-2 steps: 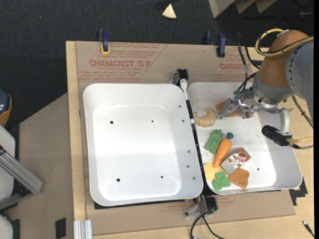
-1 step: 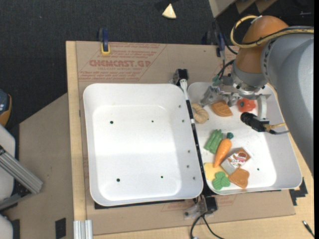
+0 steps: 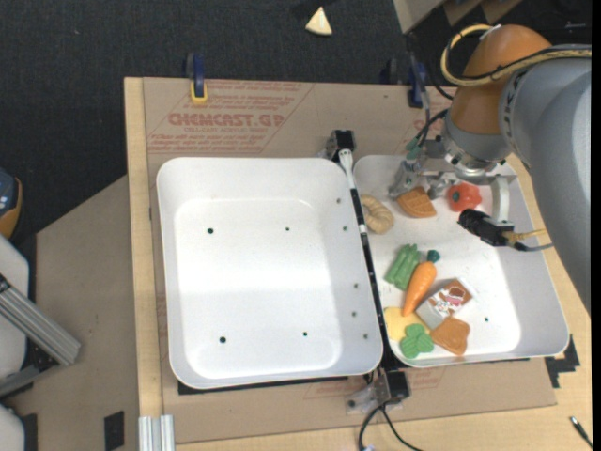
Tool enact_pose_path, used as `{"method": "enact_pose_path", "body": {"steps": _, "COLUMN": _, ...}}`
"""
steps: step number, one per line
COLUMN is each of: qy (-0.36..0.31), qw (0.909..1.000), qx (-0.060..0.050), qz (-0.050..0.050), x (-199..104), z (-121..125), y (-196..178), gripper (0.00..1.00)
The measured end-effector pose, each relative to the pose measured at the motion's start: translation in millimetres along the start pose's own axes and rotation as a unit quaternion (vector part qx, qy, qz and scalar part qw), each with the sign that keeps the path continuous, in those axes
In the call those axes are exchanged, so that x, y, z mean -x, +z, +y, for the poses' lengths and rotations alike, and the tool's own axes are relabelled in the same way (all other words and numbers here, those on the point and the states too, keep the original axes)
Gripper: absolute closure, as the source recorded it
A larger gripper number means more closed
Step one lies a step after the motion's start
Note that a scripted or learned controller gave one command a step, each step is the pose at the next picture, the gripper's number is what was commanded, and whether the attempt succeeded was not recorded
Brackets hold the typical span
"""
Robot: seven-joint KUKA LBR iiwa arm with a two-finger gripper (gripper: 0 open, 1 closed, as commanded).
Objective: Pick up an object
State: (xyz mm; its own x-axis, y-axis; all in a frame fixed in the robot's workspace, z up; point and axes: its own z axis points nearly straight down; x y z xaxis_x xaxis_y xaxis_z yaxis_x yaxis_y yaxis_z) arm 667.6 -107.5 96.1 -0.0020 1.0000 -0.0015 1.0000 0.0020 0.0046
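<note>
A: What colours do you get in the right bin [image 3: 526, 341]?

B: You'll see white walls, an orange carrot [image 3: 419, 287] beside a green vegetable [image 3: 405, 264], a red tomato [image 3: 464, 195] and a tan bread roll [image 3: 377, 215].

A: And the left bin [image 3: 254, 271]?

B: White, with small dark dots. Your arm [image 3: 554, 111] is grey with an orange band [image 3: 493, 73]. The bench board [image 3: 235, 120] is brown with red lettering.

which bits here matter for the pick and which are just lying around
In play: gripper, low over the orange wedge; red tomato, bread roll, carrot, right bin.

Lying about: left bin, blue clamp, cardboard sheet.
</note>
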Motion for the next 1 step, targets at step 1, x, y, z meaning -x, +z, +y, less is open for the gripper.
{"method": "enact_pose_path", "body": {"steps": 1, "qy": -0.003, "qw": 1.0, "qx": 0.004, "qz": 0.002, "x": -79.0, "z": 2.2, "y": -96.3, "gripper": 1.0}}
